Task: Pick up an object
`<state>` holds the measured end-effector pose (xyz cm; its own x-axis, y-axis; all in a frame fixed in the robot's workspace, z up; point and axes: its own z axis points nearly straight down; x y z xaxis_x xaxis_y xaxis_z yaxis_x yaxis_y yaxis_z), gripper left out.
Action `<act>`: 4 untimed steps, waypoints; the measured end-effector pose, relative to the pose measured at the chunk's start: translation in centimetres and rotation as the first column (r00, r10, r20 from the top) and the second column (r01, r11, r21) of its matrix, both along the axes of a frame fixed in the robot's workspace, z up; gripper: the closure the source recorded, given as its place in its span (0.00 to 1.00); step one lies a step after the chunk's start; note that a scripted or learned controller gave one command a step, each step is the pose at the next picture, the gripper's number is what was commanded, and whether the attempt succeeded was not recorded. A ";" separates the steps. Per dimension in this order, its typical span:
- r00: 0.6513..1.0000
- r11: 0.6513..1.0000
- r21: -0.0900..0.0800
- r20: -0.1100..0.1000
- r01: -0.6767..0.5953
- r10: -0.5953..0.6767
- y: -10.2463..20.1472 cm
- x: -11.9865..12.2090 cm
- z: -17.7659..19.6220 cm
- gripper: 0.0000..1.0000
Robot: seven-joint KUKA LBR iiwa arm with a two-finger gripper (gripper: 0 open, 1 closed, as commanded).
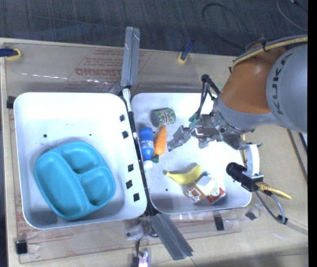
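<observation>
A: Step in hand? Looks like the approach. Jaws (181, 136) hanging over the right bin (236, 200), just right of the carrot (160, 140), spread apart, nothing between them.

B: Agreed. No grasp made yet. Candidates around the carrot?

A: Blue bottle (146, 142) touching its left side, against the divider. Green can (163, 116) just above it, lying on its side. Banana (184, 174) below and a little right, apart from it. Small carton (205, 192) further down-right, just beside the banana's end.

B: Left bin (24, 107)?

A: Well left of the carrot, holding a teal compartment tray (74, 178). Not in reach of this pose, probably.

B: Next move, then?

A: Likely a short drop and a shift left onto the carrot, with jaws set across its narrow width. Tight against the bottle, so a risk of nudging both. Banana perhaps the easier pick, lying free.
</observation>
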<state>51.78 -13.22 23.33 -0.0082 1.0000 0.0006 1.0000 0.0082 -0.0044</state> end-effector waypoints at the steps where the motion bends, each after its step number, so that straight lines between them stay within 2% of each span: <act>1: 1.000 1.000 -0.002 0.001 0.009 -0.009 2.6 4.1 -3.9 0.00; 2: 1.000 1.000 -0.005 0.001 -0.004 0.004 1.3 7.9 -14.2 0.00; 3: 1.000 1.000 -0.003 0.000 -0.009 0.009 1.5 7.9 -13.3 1.00; 4: 1.000 1.000 -0.001 0.003 -0.030 0.030 5.8 13.9 -4.1 1.00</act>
